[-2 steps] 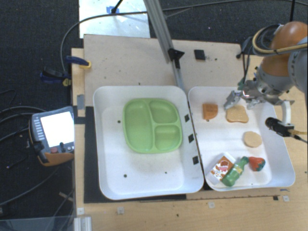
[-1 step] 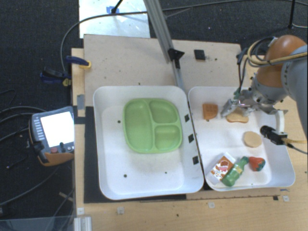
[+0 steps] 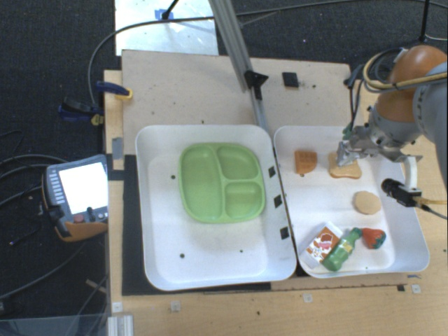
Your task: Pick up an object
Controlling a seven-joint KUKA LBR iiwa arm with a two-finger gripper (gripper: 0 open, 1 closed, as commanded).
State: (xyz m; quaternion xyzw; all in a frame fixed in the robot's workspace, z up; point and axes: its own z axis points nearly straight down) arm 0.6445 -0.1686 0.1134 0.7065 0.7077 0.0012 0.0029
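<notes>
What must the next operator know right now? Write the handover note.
Gripper: down in the right bin, on the toast; grip state unclear.
Right bin also holds a waffle, cookie, strawberry, green bottle and carton.
Left bin: green plate.
Done: nothing lifted yet.
Left: grasp and lift one object.

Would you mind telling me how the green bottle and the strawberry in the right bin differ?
The green bottle is long and slim, lying tilted on its side; the strawberry is short and rounded. The bottle is green with a yellowish label; the strawberry is red with a green top. The bottle lies against the snack packet; the strawberry does not. Both lie near the right bin's front edge, side by side.
</notes>
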